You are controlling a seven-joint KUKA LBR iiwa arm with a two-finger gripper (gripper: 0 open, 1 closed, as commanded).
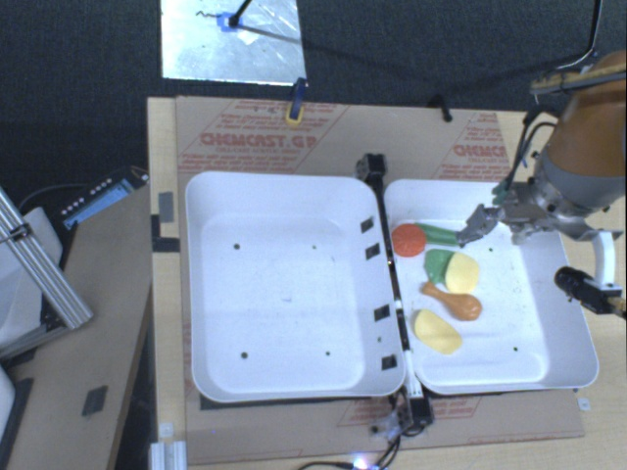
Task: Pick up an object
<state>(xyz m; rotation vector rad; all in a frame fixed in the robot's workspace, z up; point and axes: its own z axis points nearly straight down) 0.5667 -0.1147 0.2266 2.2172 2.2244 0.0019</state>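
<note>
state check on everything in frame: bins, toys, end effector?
left bin: upright on the bench.
right bin: upright, toy food clustered at its left side.
red-orange toy: lying by the divider.
green toy: lying beside the red-orange one.
yellow-green toy: lying mid-cluster.
orange drumstick toy: lying flat.
yellow toy: lying nearest the front wall.
end effector: low over the right bin, near the green toy, nothing visibly between its tips.

Both white bins (284, 292) look like smooth, slightly glossy moulded plastic. Beneath them lies matt brown cardboard (265, 135) with red print. The toy foods in the right bin (558, 360), such as the orange drumstick (456, 302), seem shiny plastic. At upper left, a foil-like sheet (232, 27) glints silver
</note>
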